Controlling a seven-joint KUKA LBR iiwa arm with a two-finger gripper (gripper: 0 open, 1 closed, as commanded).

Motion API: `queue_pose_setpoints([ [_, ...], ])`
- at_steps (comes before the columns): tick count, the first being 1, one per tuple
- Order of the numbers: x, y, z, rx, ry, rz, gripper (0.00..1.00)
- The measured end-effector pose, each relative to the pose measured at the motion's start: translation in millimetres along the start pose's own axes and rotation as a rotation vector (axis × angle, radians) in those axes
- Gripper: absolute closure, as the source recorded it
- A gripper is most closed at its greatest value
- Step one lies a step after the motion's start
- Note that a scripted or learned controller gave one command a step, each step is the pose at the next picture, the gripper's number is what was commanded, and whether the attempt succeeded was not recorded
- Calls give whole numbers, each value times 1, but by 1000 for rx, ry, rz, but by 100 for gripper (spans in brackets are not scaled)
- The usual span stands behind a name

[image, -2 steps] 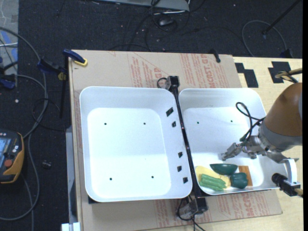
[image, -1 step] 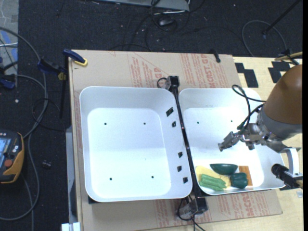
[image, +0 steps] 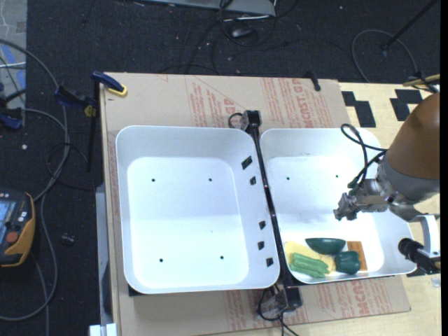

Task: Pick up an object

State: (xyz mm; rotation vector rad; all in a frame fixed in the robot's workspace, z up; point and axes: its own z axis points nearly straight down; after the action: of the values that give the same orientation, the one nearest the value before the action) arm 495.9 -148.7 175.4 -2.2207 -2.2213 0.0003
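Arm: grey, with an orange band (image: 425,135) above the wrist, reaching in from the right over the right bin.
Tool (image: 348,209): low over the right bin's floor, near its middle right, above and apart from the cluster of things. Too small and dark to tell how far its fingers stand apart; nothing can be made out between them.
Cable (image: 358,145): a black loop runs from the wrist up across the right bin's back wall.
Right bin (image: 308,149): white, shallow. All its contents lie bunched at the front edge.
Dark green piece (image: 325,244): bowl-like, at the back of the cluster, nearest the tool.
Light green piece (image: 309,264): ridged, long, lying at the front left of the cluster, just below the dark green piece.
Teal piece (image: 348,262): small, blocky, to the right of the light green piece and close beside it.
Yellow piece (image: 297,248): flat, partly under the green ones, at the left of the cluster.
Orange piece (image: 356,247): flat, behind the teal piece, partly covered.
Left bin (image: 185,208): white, just beside the right bin, with a black divider (image: 264,187) between them.
Worktop (image: 210,96): brown cardboard sheet under both bins, with red printing.
Clamp (image: 108,84): blue and yellow, at the worktop's back left corner.
Floor (image: 63,40): dark carpet with loose cables.
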Motion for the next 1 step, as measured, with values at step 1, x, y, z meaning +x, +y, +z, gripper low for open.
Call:
queue_pose_setpoints([
  [1, 15, 78, 30, 2, 0, -2, 100],
])
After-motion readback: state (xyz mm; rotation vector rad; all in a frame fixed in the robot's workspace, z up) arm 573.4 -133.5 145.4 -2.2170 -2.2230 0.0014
